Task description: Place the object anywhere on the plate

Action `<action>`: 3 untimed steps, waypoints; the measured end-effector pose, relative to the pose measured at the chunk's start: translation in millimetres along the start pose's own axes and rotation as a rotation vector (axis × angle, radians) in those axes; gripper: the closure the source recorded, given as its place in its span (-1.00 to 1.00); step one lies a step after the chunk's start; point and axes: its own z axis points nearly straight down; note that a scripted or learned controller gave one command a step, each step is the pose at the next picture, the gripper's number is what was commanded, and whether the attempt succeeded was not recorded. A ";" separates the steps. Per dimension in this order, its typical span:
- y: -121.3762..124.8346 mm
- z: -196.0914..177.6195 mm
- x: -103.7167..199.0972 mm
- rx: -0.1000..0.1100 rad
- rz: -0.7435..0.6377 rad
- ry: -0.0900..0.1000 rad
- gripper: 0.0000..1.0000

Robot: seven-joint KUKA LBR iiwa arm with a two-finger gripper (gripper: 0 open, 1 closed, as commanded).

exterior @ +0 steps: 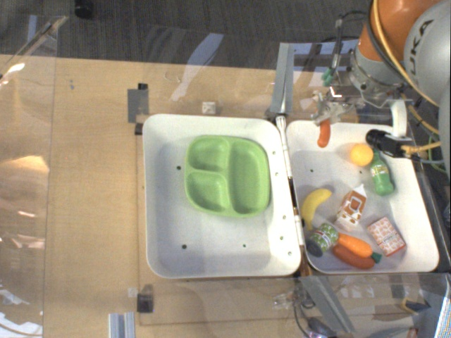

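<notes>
A green plate point(227, 174) with three compartments lies in the left white bin point(169, 245), toward its back. My gripper point(325, 116) hangs over the back left corner of the right bin point(416, 259). A small orange-red sausage point(323, 135) hangs upright from its tips, with its top end between the fingers. The sausage is just right of the wall between the two bins, well right of the plate.
The right bin holds an orange ball point(361, 155), a green bottle point(381, 177), a banana point(315, 204), a small carton point(351, 208), a checkered box point(385, 236), a carrot point(354, 251) and a can point(323, 237). A grey post point(282, 79) stands behind the bins.
</notes>
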 end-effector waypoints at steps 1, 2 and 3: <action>-6.7 57.5 70.7 0.003 0.080 0.002 1.00; -30.0 57.5 121.5 -0.002 -0.662 0.003 1.00; -30.0 57.5 121.0 -0.002 -0.662 0.003 -1.00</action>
